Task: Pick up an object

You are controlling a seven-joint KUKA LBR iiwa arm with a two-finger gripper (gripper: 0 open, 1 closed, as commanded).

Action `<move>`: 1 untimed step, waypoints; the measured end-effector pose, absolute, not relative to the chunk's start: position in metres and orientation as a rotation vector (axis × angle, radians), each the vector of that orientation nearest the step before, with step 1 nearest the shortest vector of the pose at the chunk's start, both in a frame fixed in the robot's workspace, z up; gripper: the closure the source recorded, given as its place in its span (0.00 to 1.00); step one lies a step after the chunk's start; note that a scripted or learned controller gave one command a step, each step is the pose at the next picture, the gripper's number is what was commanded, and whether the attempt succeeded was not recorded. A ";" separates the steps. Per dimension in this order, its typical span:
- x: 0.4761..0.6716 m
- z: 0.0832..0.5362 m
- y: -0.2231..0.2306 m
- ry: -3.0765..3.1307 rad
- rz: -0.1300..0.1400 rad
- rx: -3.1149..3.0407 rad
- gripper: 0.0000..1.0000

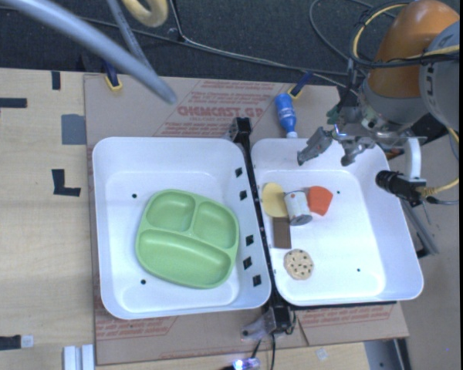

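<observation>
Lying sideways: can (297,206), long axis left-right; hand (331,150) spread above.

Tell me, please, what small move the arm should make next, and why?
Probably move the pincer toward the near side of the right bin and lower it over the orange piece. The pincer hangs open above the bin's far edge with nothing between its fingers, while the orange piece, a small can and a cookie lie nearer the bin's middle.
</observation>
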State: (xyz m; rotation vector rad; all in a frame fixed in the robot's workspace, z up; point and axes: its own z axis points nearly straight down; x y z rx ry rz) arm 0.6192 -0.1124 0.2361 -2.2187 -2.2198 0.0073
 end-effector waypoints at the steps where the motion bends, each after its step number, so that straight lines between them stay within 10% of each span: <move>1: 0.610 0.179 -0.117 -2.219 0.008 -2.218 0.00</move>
